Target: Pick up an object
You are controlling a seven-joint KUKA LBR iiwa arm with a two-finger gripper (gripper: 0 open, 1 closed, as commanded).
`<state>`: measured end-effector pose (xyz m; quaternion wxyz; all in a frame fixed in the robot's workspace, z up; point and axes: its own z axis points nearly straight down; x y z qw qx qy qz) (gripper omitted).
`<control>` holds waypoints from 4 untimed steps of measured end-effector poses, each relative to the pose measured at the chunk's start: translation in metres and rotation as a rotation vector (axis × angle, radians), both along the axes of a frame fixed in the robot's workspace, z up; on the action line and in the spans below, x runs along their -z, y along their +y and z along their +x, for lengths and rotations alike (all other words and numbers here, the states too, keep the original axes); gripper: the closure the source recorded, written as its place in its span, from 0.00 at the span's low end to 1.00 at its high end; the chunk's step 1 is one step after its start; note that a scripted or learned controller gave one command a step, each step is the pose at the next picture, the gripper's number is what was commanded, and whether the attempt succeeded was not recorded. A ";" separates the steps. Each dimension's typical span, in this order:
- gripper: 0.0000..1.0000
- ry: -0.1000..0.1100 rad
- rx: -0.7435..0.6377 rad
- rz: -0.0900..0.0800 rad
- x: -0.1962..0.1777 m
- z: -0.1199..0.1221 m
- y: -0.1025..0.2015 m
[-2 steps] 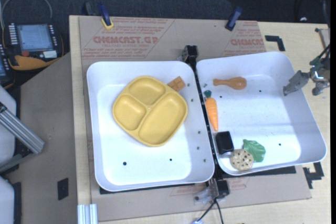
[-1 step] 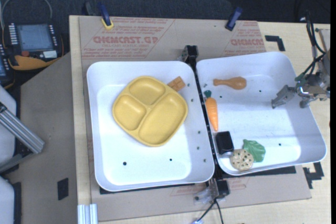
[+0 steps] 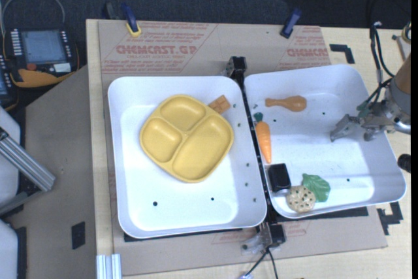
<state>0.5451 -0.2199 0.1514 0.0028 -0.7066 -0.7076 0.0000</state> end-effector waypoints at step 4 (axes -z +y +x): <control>1.00 -0.012 0.000 -0.008 -0.061 0.013 0.001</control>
